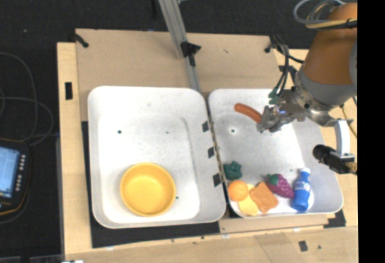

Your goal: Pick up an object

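In the right bin [258, 147] my gripper [269, 121] hangs over the upper middle, just right of and slightly below an orange-red sausage [247, 111] that lies near the far wall. Along the bin's near edge lie a green toy [232, 168], an orange ball [237, 189], an orange-tan block [263, 196], a purple grape bunch [280, 185] and a blue bottle [302, 189]. A yellow piece [248, 207] peeks out under the ball and block.
The left bin [144, 129] holds a yellow bowl [148, 189] at its near side. A slanted metal pole [171, 15] rises behind the bins. Black cables and a fitting [332, 156] sit at the right bin's right edge.
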You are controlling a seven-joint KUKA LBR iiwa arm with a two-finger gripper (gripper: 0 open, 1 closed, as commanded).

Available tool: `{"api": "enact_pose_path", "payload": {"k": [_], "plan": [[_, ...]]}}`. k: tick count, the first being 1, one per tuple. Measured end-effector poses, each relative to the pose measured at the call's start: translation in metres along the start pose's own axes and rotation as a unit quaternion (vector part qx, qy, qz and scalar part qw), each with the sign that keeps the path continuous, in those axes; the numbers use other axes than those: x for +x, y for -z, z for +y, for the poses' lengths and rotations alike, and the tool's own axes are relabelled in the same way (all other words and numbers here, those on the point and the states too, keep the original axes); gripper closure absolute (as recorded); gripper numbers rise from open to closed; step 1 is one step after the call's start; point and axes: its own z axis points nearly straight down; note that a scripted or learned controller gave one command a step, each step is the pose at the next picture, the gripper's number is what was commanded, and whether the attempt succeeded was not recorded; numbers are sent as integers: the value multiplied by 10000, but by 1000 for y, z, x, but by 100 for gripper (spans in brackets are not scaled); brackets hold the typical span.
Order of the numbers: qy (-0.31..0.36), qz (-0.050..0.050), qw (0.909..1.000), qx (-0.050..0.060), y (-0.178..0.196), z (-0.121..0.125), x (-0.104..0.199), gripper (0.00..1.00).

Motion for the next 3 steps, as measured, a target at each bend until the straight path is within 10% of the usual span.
{"api": "enact_pose_path", "payload": {"k": [3], "plan": [[-6,-4,10000,10,-29,77,141,100]]}}
